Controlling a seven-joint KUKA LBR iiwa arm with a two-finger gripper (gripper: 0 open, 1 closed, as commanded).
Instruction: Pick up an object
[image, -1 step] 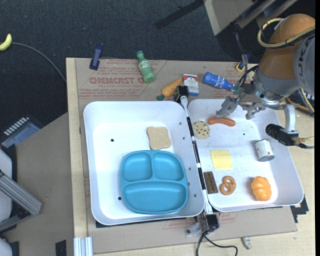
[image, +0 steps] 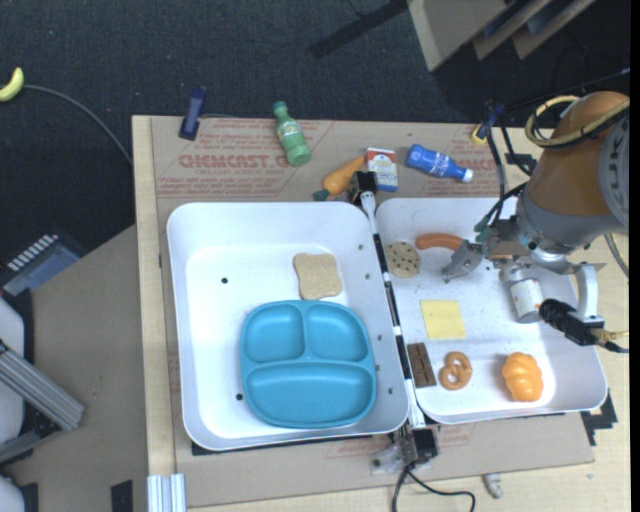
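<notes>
Both shallow white plastic bins (image: 200, 330) look smooth with a slight sheen, the blue three-compartment plastic tray (image: 306, 362) is more of a satin matt, the tan bench board (image: 240, 160) underneath reads as dull printed cardboard, and the dark floor (image: 120, 50) seems like rough carpet.

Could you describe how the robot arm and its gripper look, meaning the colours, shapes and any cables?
The arm is a thick, rounded grey body with a broad orange band above the wrist. Black and yellow cables loop beside the band. The gripper is grey metal with slim fingers. A small silver cylinder and a black cable hang below the wrist.
</notes>
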